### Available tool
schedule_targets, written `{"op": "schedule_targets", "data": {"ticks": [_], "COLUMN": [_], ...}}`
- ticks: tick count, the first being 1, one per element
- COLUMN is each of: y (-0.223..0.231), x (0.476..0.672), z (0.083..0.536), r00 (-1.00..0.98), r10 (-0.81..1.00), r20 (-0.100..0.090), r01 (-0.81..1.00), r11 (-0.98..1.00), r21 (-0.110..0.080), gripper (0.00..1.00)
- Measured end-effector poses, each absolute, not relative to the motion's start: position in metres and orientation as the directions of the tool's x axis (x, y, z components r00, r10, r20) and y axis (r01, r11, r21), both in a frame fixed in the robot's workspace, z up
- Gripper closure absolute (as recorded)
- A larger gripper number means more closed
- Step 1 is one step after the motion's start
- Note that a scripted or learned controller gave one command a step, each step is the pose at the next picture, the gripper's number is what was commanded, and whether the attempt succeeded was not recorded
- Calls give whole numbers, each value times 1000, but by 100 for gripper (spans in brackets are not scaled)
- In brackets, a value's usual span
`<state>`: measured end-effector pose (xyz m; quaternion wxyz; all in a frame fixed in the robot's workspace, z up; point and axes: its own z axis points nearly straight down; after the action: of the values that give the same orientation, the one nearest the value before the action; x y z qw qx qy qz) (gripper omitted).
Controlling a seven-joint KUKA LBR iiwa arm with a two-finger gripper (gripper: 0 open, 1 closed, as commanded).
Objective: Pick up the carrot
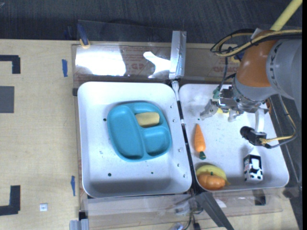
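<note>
Two spread, empty fingers: the gripper (220, 113) hovers near the carrot (199, 139), off its axis; closing there could roll it aside.

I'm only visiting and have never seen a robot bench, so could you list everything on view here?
Left-hand bin: one, white, on the bench.
Right-hand bin: one, white, beside the first.
Plate: one, blue, divided, in the left-hand bin.
Block: one, yellow, in the plate's upper right compartment.
Carrot: one, orange with a green tip, in the right-hand bin near its left wall.
Toy fruit: one clump, yellow and orange, right-hand bin's lower left corner.
Small figure: one, black and white, right-hand bin's lower right.
Arm: one, grey with an orange band, reaching in from the right.
End effector: one, silver, open, above the right-hand bin's upper part, apart from the carrot.
</note>
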<state>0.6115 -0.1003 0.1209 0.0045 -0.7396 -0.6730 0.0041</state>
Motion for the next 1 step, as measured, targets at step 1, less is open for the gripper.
{"op": "schedule_targets", "data": {"ticks": [1], "y": [-44], "x": [579], "z": [187], "r00": [150], "r10": [989], "r20": [3], "r01": [989], "r11": [-150], "r21": [0], "gripper": [0]}}
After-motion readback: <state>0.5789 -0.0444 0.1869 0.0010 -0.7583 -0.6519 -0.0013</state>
